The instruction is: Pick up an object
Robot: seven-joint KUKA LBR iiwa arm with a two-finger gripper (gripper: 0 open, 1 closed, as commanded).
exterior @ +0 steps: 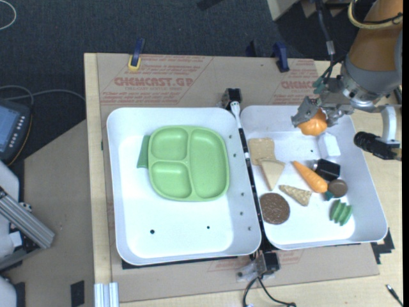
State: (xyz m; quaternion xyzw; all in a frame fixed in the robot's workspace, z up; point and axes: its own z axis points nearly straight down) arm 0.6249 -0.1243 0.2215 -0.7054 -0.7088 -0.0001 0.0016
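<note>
The end effector point(317, 110) hung over the far part of the right bin point(367, 190), near that bin's far edge and toward its right side. Directly under it, touching its fingertips, sat a small orange object point(312, 126), rounded, like a toy fruit. The fingers appeared to close around its top, so I judged it to be gripped, though the object's lower half bulged out below them and the hold looked shallow.

The relation that mattered was vertical: the orange object lay straight beneath the wrist, not off to either side, so the next move seemed to call for a plain lift away from the bin floor. Being nearly round, it showed no clear long axis and pointed no particular way; whether it was already clear of the floor I could not tell.

The other pieces lay nearer the bin's middle and front edge: a carrot point(310, 176) with its long axis running diagonally from the bin's centre toward the front right corner, its thin end toward the far left; a brown disc point(275, 208) by the inner wall; and a green piece point(340, 212) near the front right corner.
</note>
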